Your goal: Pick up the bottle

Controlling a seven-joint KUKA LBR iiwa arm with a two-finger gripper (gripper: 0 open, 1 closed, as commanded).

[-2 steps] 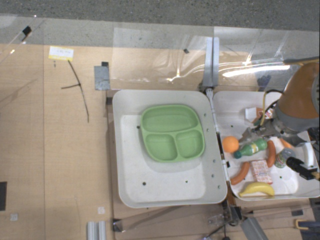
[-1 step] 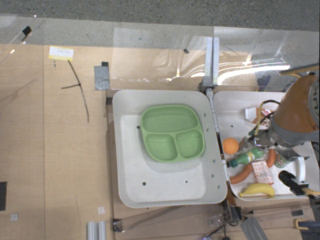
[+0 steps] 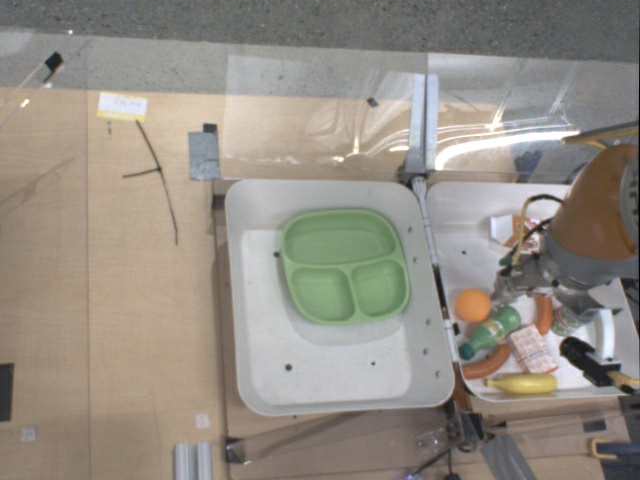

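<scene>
Green bottle (image 3: 492, 332) in the right bin (image 3: 470, 230), just below-left of the claw (image 3: 522, 290), grip state indiscernible.

Arm (image 3: 598, 230): one unit, rounded cylindrical casing. Upper section carries a broad orange band (image 3: 600, 203) with a smooth, slightly glossy surface. Below the band, the wrist housing (image 3: 585, 266) is grey, ring-shaped, with a darker seam between sections. Thin dark cables (image 3: 533, 211) loop out at the wrist's side. Gripper (image 3: 522, 284) hardware is small, dark and metallic; detail is too fine to resolve.
</scene>
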